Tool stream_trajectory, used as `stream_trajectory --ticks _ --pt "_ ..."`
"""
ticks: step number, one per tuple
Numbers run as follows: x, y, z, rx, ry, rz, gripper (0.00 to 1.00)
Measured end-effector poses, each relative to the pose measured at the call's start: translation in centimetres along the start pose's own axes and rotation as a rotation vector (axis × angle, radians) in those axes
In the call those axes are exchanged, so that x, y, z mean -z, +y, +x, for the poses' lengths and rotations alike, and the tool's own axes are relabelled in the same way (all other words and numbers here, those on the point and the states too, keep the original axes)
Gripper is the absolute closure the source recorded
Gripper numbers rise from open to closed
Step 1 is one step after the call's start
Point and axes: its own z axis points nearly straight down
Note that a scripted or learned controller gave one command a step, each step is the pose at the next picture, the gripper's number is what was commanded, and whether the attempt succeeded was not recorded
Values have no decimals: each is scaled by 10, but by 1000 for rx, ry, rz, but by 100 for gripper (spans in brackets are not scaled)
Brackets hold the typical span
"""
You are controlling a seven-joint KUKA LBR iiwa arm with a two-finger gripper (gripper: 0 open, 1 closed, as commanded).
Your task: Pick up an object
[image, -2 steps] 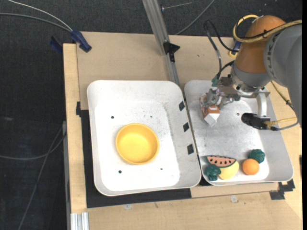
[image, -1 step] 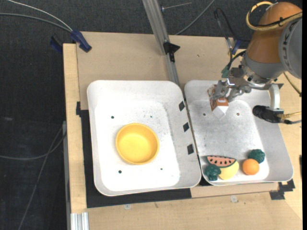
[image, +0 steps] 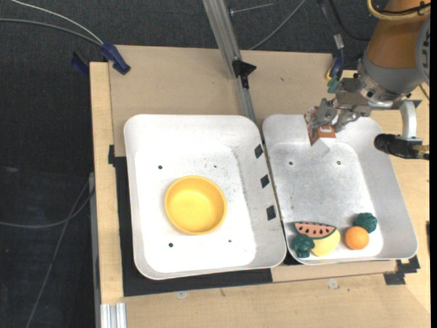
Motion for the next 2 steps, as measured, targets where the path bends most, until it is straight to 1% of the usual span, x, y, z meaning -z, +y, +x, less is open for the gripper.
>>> stream_trajectory --ticks 1,2 --pt "0 -7 44 4 5 14 100" --pt "11 -20 100 6 6 17 100"
